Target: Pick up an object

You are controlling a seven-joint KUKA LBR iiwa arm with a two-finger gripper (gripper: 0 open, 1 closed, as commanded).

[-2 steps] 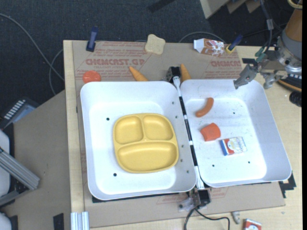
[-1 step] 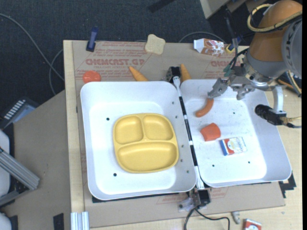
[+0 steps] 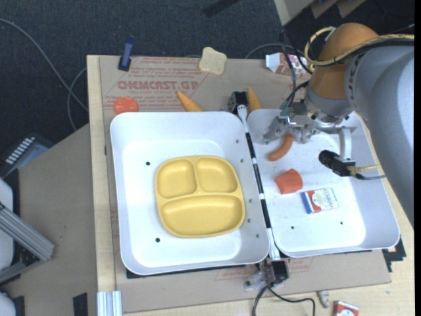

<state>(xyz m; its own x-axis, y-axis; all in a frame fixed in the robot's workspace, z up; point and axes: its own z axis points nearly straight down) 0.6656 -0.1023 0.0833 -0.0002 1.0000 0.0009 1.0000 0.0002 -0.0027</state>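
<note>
Nearest, bench edge (image 3: 197, 288). Gripper (image 3: 287, 131) over right bin (image 3: 368, 232), fingers clamped on orange sausage (image 3: 281, 147). Red block (image 3: 288, 181), small carton (image 3: 320, 200) toward five o'clock. At nine o'clock, yellow tray (image 3: 198, 195) in left bin (image 3: 131, 196). Dark carpet (image 3: 52, 31) beyond.

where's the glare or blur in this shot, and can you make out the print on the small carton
In the camera view, the left bin is bright, nearly blown out along its rim; the yellow divided plate keeps its colour. The arm at right looks soft and blurred. The gripper sits over the orange sausage. The print on the small carton is too small to read.
</note>
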